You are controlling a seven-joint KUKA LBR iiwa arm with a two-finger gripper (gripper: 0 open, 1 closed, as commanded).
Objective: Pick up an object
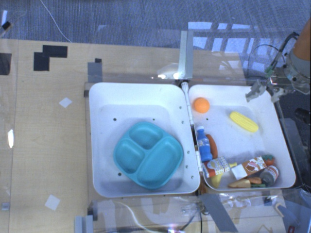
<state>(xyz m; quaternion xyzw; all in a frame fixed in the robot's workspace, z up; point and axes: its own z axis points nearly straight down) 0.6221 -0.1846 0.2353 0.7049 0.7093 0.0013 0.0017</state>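
**A:** Where is the gripper (265, 89) right now?

**B:** Above the far right corner of the right bin (272, 130), at its rim. The two fingers stand apart with nothing between them, so it is spread and carrying nothing.

**A:** So which step is this?

**B:** I judge it the approach. Nothing is lifted, and the arm hangs over the bin's edge, not over any object.

**A:** What can it go for?

**B:** The yellow corn-like piece (243, 121) lies alone near the middle of the right bin, toward the far side, nearest the gripper. The orange ball (201, 105) sits in the far left corner of that bin, close to the dividing wall. A blue bottle (204, 147) and a red sausage-shaped piece (212, 145) lie side by side along the left wall. The near edge holds a crowded heap of small packets (245, 171).

**A:** And the left bin (104, 106)?

**B:** It carries a teal divided plate (148, 154), lying flat near the middle toward its near edge; awkward for two fingers, I think.

**A:** The next move, then?

**B:** It calls for travelling inward over one piece, probably the yellow one since it lies clear of its neighbours, turning the fingers to straddle its narrow width, then descending and closing.
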